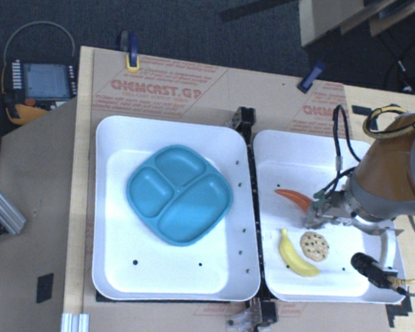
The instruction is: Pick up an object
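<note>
Against the right bin's (260,227) far-left wall lies bare floor. Nearer its middle sit a curved yellow banana (295,256), a speckled cookie (314,246) touching it, and an orange carrot (294,198). Beside the carrot hangs the gripper (320,212); its opening I cannot tell.

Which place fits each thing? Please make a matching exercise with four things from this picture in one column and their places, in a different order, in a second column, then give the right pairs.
Things:
1. blue divided plate
2. banana
3. cookie
4. orange carrot

Places:
A. right bin, near its front edge, left of the cookie
B. right bin, just left of the hand
C. left bin, in the middle
D. right bin, right of the banana, in front of the hand

Pairs: 1-C, 2-A, 3-D, 4-B
</note>
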Action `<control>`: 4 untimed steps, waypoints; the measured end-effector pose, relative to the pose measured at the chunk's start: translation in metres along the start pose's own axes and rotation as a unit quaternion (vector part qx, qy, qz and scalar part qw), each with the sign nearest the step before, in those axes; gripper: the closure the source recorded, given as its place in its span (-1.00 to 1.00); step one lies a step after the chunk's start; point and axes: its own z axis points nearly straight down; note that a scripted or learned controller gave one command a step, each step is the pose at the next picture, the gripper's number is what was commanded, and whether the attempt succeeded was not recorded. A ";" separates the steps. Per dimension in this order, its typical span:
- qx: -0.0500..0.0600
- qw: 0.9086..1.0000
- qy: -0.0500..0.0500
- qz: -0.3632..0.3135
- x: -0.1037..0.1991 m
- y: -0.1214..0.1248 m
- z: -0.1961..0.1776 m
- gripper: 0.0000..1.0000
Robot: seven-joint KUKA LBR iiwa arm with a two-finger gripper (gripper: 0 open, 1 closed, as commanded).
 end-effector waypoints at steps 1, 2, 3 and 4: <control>-0.002 1.000 -0.001 -0.001 0.002 -0.002 -0.043 1.00; -0.003 1.000 -0.001 -0.001 -0.003 0.007 -0.091 1.00; -0.002 1.000 -0.001 -0.001 -0.003 0.008 -0.108 1.00; 0.001 1.000 0.002 -0.003 0.046 -0.004 -0.119 1.00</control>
